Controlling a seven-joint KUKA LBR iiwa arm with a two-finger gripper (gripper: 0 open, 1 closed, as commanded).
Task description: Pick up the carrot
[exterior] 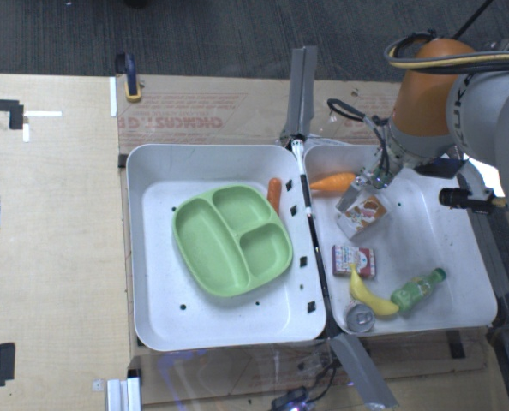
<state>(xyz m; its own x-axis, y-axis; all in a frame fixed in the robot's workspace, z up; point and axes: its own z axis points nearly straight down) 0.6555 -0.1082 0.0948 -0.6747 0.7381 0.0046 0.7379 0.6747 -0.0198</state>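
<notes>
Claw [376, 178] hangs low over the far part of the right bin [460, 315], under the grey arm [486, 110] with its orange band [430, 88]. Cannot tell whether the claw is open or closed; the tips blur into what lies below. Carrot [332, 182] lies just to the claw's left, on the bin floor near the divider between the bins, pointing roughly toward the claw; whether they touch cannot be made out. Directly beneath and slightly nearer than the claw: a small snack packet [363, 214], tilted. Further toward the near side: a red-and-white box [356, 260], then a banana [370, 296], a green bottle [417, 288] lying on its side to the banana's right, and a tin can [360, 318] at the near rim. Well to the claw's left, in the left bin [152, 315]: a green divided plate [232, 240], and a small orange sausage-shaped piece [274, 193] between plate and divider.
</notes>
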